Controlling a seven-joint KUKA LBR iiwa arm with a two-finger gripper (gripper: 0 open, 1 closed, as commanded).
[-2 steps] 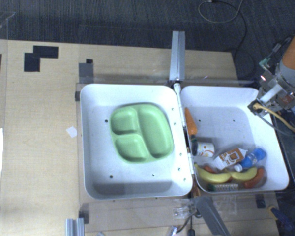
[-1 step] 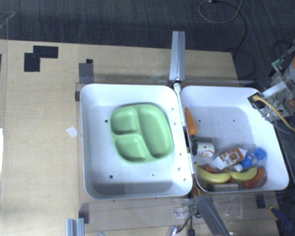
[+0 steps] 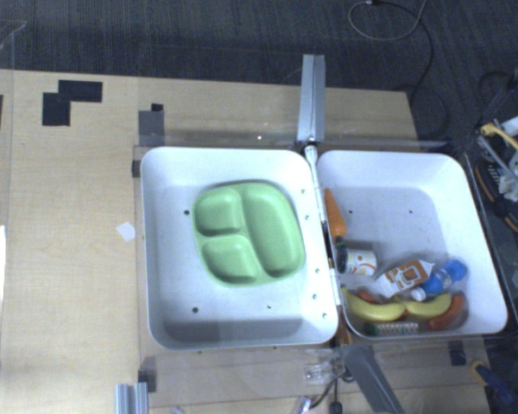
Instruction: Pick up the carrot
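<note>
An orange carrot lies lengthwise along the left wall of the right bin, close to the divider between the two bins. Its lower end points toward a small white cup.
The left bin holds a green sectioned plate. Along the right bin's front wall lie a yellow banana, a white-and-orange carton, a blue-capped bottle and a red item. A metal post stands behind the bins.
</note>
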